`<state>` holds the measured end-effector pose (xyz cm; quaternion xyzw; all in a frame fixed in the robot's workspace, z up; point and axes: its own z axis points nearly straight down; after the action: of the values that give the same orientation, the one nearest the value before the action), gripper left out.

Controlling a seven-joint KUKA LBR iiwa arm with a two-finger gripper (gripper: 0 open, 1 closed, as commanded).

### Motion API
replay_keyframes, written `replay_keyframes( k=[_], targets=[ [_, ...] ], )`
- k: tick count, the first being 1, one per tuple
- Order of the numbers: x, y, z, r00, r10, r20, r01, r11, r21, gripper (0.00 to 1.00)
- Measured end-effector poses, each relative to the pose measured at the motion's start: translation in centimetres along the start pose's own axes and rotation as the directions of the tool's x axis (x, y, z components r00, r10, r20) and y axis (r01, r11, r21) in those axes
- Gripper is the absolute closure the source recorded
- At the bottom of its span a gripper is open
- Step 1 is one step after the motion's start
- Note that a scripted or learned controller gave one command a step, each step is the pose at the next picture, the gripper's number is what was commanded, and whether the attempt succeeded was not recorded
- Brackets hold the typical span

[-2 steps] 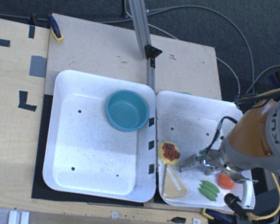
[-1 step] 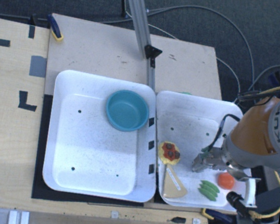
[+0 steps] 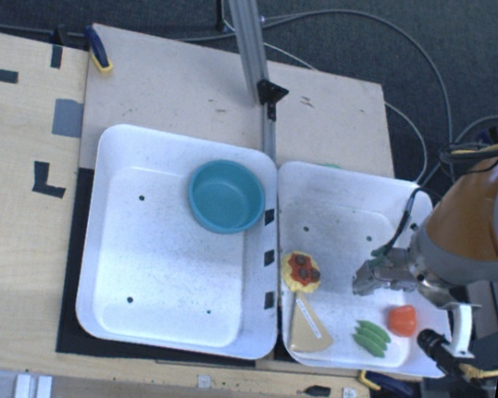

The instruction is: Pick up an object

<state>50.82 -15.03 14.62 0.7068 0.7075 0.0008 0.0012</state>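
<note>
In the right bin (image 3: 341,208) lie a pizza slice toy (image 3: 303,300) near the left wall, a green pea pod (image 3: 371,337) at the front, and a small red-orange object (image 3: 402,320) at the front right. My gripper (image 3: 369,280) hangs over the right bin's right half, just left of the red-orange object and above the pea pod. Nothing shows between its fingers. A blue bowl (image 3: 226,196) sits at the back right of the left bin (image 3: 127,258).
A metal pole (image 3: 254,49) slants down to the divider between the bins. Cables (image 3: 411,125) run behind the right bin. The arm's orange band (image 3: 471,215) overhangs the right bin's right rim.
</note>
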Motion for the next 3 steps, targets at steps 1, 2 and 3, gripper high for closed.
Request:
replay_keyframes(
  k=[1,2,3],
  targets=[
    [-0.4,-0.1,-6.1,1.000,0.001,0.000,-0.001,1.000,-0.001,1.00],
    [-0.3,0.4,-12.1,1.000,0.000,0.000,0.000,1.000,-0.002,1.00],
    [-0.3,0.4,-15.1,1.000,0.001,0.000,-0.001,1.000,0.001,1.00]
  ],
)
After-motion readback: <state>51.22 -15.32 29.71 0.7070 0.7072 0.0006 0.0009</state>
